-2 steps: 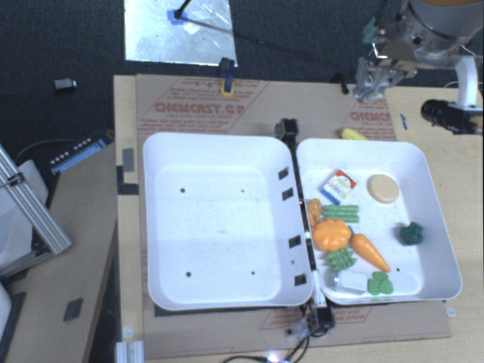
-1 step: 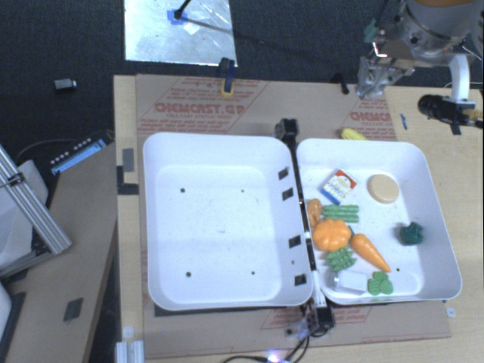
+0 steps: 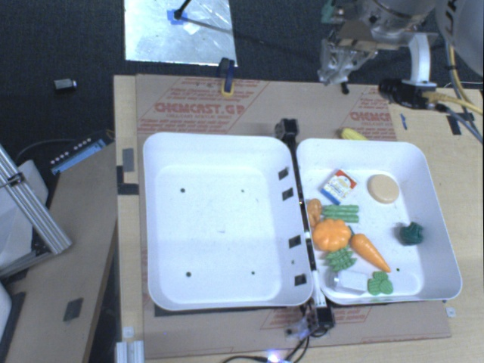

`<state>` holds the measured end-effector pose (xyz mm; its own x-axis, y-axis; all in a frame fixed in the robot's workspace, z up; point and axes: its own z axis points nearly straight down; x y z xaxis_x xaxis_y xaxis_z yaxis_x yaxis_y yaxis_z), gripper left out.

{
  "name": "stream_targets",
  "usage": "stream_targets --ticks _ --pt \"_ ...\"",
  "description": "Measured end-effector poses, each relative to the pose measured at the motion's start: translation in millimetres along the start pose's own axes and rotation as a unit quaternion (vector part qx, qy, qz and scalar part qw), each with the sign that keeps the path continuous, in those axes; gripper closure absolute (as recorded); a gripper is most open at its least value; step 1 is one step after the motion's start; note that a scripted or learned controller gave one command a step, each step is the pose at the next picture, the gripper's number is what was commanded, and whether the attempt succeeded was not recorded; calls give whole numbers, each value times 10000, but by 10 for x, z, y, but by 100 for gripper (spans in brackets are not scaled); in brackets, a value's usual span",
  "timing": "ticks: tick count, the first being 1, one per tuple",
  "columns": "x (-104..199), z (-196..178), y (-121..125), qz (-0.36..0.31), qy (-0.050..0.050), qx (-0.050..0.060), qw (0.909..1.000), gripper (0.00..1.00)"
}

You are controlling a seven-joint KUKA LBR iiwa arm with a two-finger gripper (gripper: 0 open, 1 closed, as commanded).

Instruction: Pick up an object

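Gripper (image 3: 333,72): hovering high beyond the bins; grip state cannot be told. Toy carrot (image 3: 370,252): lying well below and nearer, in the right bin (image 3: 435,195). Advice: descending squarely over it, across its width.

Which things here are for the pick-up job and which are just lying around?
For the job: gripper; right bin with orange pumpkin, carrot, small box, tan disc, dark green piece.

Lying about: left bin, yellow item outside the bins, foil sheet.
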<state>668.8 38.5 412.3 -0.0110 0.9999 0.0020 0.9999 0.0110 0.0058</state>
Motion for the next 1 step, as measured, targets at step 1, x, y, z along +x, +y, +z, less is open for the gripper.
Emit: stream_targets --ticks 1 --pt "-507 332 -12 68 -20 30 10000 100"
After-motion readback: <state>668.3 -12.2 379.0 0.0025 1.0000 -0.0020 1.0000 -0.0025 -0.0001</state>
